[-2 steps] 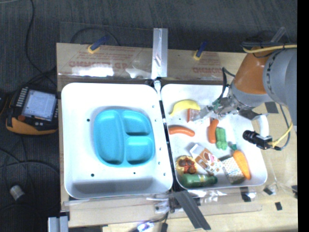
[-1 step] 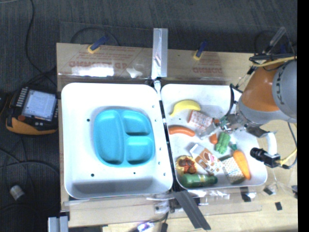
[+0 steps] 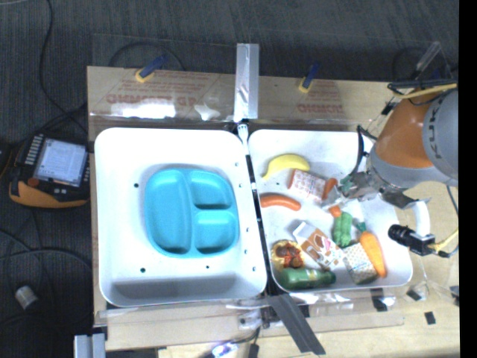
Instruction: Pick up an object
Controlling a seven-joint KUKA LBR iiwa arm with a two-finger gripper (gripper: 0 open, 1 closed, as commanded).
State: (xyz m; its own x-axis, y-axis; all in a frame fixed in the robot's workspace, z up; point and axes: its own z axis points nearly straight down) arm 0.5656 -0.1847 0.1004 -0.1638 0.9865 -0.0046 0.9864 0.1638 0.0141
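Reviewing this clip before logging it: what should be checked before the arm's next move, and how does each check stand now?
1. Gripper over the right bin: ok.
2. Object between its fingers: cannot tell.
3. Targets within reach: ok; banana, sausage and carrot lie in that bin.
4. Target isolated: not ok; the items by the gripper are crowded.
5. Blue tray in the left bin, out of the arm's way: ok.

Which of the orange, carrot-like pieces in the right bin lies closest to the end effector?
The small orange piece beside the red-and-white carton, just left of the end effector. The big carrot lies at the bin's near right; the sausage sits farther left.
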